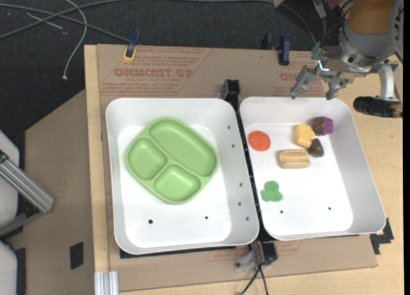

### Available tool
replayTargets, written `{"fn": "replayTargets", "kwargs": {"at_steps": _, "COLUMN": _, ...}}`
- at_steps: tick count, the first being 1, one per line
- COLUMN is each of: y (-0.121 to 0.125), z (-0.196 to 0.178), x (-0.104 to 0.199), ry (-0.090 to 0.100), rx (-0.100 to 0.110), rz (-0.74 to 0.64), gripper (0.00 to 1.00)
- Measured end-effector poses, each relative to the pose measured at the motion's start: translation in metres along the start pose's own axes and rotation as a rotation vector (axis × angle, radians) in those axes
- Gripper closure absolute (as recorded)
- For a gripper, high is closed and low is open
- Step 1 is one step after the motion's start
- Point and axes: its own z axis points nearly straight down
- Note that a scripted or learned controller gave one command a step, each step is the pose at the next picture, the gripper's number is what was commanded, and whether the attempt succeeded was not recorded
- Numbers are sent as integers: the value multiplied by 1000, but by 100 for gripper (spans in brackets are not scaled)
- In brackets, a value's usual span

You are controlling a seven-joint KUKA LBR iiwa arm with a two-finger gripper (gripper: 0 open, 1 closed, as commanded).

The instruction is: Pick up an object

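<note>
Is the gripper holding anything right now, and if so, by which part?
Nothing is held. The gripper hangs open above the far edge of the right bin, with no object between its fingers.

The bench (96, 178) bears two white bins (128, 223) side by side.

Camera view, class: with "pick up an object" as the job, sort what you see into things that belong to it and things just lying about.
Belongs to the job:
pincer, open
orange disc
yellow block
purple piece
tan bun
green piece

Just lying about:
green divided plate
blue clamps
white cable
</note>
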Motion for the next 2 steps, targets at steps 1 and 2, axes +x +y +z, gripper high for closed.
{"fn": "replayTargets", "kwargs": {"at_steps": 1, "y": 2, "z": -9, "x": 0, "ry": -2, "rx": -14, "rz": -2, "gripper": 0}}
{"fn": "replayTargets", "kwargs": {"at_steps": 2, "y": 0, "z": 33, "x": 2, "ry": -1, "rx": -9, "rz": -2, "gripper": 0}}
